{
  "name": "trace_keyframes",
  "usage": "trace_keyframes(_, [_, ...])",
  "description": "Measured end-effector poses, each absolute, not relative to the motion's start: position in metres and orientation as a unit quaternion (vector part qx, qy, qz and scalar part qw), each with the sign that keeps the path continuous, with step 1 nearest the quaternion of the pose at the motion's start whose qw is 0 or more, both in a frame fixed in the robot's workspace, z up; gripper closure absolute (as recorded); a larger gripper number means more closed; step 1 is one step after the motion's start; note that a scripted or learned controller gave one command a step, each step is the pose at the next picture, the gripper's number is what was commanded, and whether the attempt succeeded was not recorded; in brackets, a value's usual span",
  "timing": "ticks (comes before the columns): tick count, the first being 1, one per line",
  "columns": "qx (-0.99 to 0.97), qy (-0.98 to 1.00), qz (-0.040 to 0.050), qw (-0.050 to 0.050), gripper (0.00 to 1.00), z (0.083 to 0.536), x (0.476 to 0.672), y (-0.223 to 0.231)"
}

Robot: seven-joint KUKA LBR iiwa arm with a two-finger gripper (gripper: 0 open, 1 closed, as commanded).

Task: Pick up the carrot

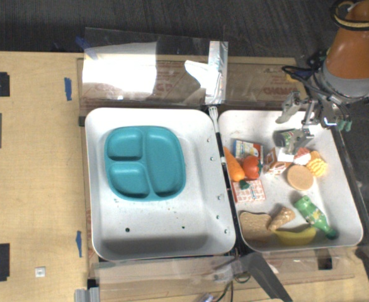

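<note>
Carrot [233, 167] is lying at the right bin's [351, 187] left edge, touching the tomato [252, 167]. Gripper [296, 133] hangs near the bin's back right, can't tell its state. Looks like the approach step; next it needs to shift left and drop.

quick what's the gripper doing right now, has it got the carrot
Gripper: over the right bin's far end, finger state cannot be told. Carrot lies apart by the bin's left wall.

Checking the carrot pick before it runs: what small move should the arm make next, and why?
Probably shift the gripper toward the left wall of the right bin. The carrot lies there beside the tomato, while the gripper hovers over the bin's upper right, well apart from it.
</note>
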State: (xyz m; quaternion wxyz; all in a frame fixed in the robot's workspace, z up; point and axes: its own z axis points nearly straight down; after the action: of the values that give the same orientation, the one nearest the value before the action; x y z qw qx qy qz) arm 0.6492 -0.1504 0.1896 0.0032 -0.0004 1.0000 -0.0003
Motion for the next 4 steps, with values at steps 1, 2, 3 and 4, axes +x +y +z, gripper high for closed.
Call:
trace_keyframes(1, [0.134, 0.991, -0.0001, 0.005, 0.00, 0.099, 0.613, -0.168])
trace_keyframes(2, [0.060, 0.998, -0.0002, 0.004, 0.00, 0.088, 0.597, -0.181])
trace_keyframes(3, [0.059, 0.998, -0.0016, 0.011, 1.00, 0.103, 0.602, -0.181])
trace_keyframes(4, [-0.070, 0.998, -0.0012, 0.005, 1.00, 0.090, 0.555, -0.210])
